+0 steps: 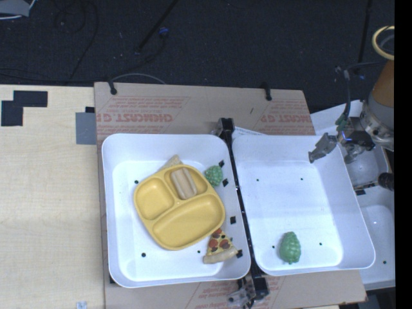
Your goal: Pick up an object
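The gripper (339, 152) hovers over the right bin's (302, 179) far right rim, open, with nothing between its fingers. A green bumpy fruit (290, 247) lies at that bin's near side, well away from the gripper. In the left bin (122, 166) sits a yellow divided plate (179, 212) with a tan bun-like piece (185, 183) in one of its compartments. A small green leafy piece (214, 174) lies by the plate's far right edge. A pizza slice (220, 247) rests at the plate's near right corner.
A black divider (235, 198) runs between the two bins. Brown cardboard (193, 111) lies under both bins. The grey arm with its orange band (385, 89) comes in from the right edge. White boxes (381, 224) stand to the right of the bins.
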Motion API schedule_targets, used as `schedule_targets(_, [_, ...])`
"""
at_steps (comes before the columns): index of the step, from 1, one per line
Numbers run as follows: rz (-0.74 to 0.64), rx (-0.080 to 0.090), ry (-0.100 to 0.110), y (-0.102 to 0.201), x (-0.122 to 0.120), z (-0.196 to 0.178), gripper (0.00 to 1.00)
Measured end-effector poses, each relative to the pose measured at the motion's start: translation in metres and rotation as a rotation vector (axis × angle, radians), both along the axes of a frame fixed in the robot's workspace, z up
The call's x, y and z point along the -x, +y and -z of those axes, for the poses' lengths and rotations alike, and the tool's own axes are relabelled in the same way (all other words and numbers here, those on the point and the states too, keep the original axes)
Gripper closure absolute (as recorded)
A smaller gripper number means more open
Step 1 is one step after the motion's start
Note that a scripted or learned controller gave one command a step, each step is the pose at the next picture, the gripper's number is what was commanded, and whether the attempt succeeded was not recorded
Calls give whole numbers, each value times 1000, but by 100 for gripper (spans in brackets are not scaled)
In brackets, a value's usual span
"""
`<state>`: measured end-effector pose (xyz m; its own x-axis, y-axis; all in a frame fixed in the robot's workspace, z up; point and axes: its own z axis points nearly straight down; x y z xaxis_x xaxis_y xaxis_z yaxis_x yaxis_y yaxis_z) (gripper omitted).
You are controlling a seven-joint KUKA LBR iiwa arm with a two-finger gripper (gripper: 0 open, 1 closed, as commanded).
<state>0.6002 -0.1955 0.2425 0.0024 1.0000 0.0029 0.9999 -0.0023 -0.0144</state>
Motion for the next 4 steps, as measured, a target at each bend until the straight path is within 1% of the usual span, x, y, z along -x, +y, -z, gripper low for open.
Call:
schedule_targets(1, [-3,3,-13,0,-2,-8,0])
schedule_targets(2, [-2,1,-8,3,7,51,0])
schedule_targets(3, [-2,1,-8,1,8,95,0])
schedule_targets(4, [-6,2,-10,2,-1,152,0])
